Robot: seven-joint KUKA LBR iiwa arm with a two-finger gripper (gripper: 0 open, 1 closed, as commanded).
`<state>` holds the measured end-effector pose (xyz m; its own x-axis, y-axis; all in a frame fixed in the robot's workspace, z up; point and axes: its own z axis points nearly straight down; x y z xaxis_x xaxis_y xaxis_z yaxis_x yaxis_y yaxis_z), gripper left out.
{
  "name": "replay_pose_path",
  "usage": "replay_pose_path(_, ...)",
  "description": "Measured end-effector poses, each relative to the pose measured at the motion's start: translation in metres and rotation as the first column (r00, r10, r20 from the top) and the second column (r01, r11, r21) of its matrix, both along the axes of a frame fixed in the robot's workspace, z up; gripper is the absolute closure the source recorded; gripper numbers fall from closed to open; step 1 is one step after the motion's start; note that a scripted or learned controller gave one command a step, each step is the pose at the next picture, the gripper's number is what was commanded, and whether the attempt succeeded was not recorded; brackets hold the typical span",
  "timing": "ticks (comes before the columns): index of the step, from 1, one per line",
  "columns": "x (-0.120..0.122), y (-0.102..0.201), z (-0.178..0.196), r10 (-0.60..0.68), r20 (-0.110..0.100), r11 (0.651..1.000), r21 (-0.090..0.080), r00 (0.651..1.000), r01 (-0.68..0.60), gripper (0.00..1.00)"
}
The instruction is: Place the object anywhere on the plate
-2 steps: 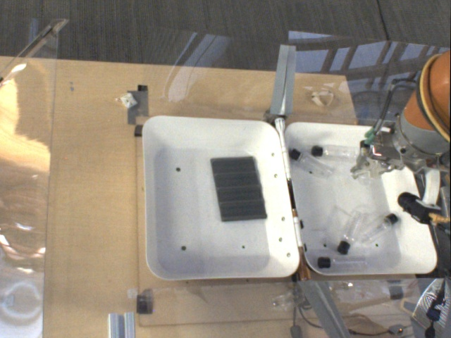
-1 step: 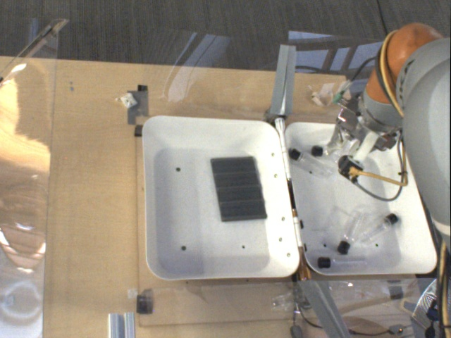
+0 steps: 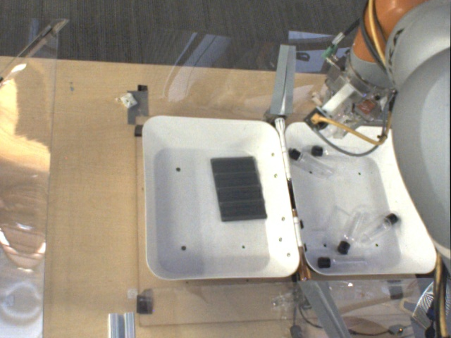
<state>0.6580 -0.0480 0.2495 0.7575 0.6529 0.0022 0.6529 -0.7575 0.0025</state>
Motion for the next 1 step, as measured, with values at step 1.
replay_pose_path(1,-0.0145,0.0824,-0.0533,0.038,-0.003,0.999,0.002,0.999,-0.038,1.0)
